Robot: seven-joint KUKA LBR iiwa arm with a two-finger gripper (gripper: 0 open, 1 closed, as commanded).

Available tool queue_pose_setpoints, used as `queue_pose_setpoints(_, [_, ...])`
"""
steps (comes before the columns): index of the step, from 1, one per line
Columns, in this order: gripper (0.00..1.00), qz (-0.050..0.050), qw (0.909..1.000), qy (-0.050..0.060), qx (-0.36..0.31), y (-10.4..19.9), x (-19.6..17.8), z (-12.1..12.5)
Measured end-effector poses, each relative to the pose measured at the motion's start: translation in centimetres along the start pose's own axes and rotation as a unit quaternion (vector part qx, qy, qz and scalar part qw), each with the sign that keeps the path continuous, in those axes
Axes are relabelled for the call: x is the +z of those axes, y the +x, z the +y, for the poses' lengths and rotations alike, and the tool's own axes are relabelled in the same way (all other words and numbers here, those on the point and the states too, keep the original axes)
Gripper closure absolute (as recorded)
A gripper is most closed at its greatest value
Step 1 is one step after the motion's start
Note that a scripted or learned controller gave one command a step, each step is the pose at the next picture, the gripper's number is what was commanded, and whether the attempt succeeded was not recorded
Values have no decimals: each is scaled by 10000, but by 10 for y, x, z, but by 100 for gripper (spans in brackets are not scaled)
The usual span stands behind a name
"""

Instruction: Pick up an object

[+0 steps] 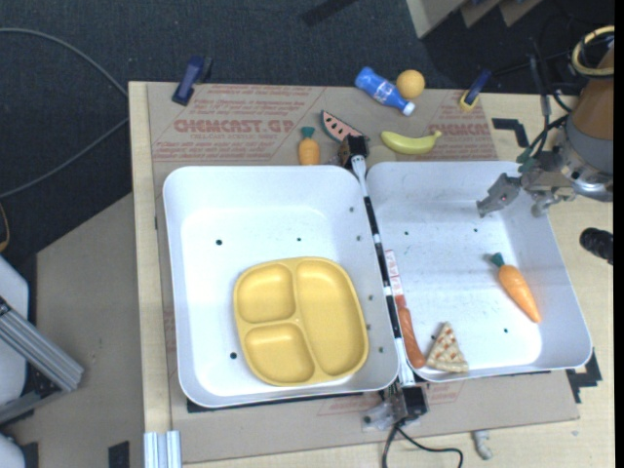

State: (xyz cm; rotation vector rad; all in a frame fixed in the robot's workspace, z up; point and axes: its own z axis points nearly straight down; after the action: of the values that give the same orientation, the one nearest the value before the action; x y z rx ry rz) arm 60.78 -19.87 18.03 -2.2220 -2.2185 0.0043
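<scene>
Cardboard-covered surface carries two white bins, and nothing is lifted yet: the fingers hang released and bare over the right bin's far right corner, while the carrot lies untouched by its right edge.

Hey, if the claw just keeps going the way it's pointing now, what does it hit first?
Probably bare floor of the right bin. The claw points down and leftward over the bin's far end; the carrot lies nearer the camera, off that line. Height is unclear from this single view.
</scene>
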Motion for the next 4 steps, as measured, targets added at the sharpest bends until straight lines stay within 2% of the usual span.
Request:
queue_pose_setpoints(1, [0, 35, 10000, 9, -17, -19, 90, -31])
queue_pose_setpoints(2, [0, 47, 10000, -7, -28, -20, 96, -59])
queue_pose_setpoints(3, [100, 15, 10000, -21, -19, -23, 86, -59])
queue_pose_setpoints(4, [100, 14, 10000, -10, -16, 52, 96, -68])
